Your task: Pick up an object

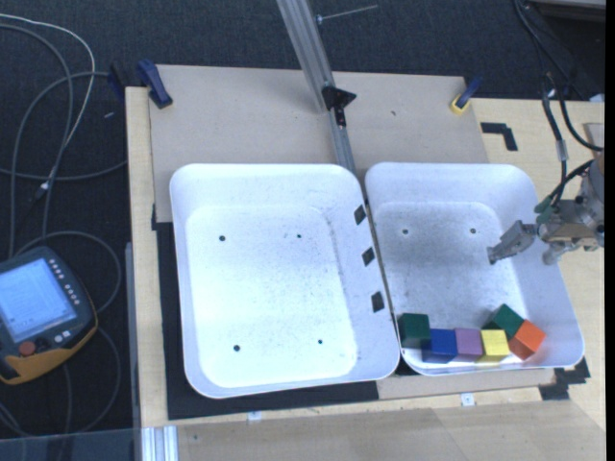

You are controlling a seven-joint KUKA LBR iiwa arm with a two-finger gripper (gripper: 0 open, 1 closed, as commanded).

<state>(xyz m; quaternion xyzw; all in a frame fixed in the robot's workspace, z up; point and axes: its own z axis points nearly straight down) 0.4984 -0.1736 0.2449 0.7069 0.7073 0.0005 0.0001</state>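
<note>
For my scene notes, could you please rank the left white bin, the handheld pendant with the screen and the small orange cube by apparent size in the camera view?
1. Left white bin
2. Handheld pendant with the screen
3. Small orange cube

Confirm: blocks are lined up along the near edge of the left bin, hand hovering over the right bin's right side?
Not quite: the blocks sit in the right bin, not the left bin. The camera view shows them lined up along its near edge, while the hand is over the right bin's right side.
</note>
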